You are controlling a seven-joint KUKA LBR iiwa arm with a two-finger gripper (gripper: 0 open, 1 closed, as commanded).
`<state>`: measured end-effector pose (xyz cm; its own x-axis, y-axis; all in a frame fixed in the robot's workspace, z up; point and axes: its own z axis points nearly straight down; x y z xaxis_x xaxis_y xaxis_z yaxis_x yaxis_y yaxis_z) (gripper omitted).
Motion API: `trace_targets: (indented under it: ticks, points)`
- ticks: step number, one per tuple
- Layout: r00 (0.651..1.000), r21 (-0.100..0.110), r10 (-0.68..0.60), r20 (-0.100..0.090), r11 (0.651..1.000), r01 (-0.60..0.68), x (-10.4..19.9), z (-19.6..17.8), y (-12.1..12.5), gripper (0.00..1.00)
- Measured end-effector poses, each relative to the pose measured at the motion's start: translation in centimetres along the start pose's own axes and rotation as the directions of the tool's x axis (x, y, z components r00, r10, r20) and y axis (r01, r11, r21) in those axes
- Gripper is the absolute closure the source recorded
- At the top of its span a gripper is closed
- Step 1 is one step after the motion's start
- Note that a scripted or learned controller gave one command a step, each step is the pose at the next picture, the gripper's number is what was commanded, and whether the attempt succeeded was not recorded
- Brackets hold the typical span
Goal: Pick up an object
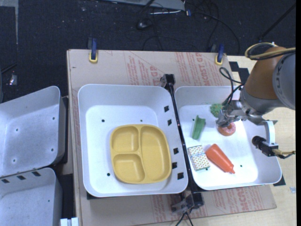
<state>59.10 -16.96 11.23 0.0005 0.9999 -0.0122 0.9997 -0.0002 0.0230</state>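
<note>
The gripper (pixel 226 121) hangs low in the right bin (pixel 268 175), its tip directly over a small red piece (pixel 228 129) on the bin floor. Whether its fingers are spread or closed cannot be told from this slanted view, and nothing is seen clamped between them, so no hold can be claimed.

The red piece sits right at the fingertips, seemingly touching or just under them. A green clump (pixel 216 109) lies just beside the fingers toward the far wall, a green strip (pixel 198 128) is near on the side of the divider, and the carrot (pixel 220 157) and checkered block (pixel 199 157) lie nearer the camera, well apart.

To do this well, I judge the fingers should straddle the red piece squarely and reach the floor before closing, since a round, low thing may squirt out sideways. Keeping clear of the green clump avoids a double catch. Lift straight up.
</note>
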Motion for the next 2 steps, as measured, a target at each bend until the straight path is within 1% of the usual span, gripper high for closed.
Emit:
trace_targets:
  ticks: [1, 2]
  points:
    - [1.0, 0.018, 0.001, -0.01, 1.0, -0.001, -0.7, -5.8, -0.5, 1.0]
    - [1.0, 0.016, -0.003, -0.01, 1.0, 0.003, -0.8, -11.1, -0.2, 1.0]
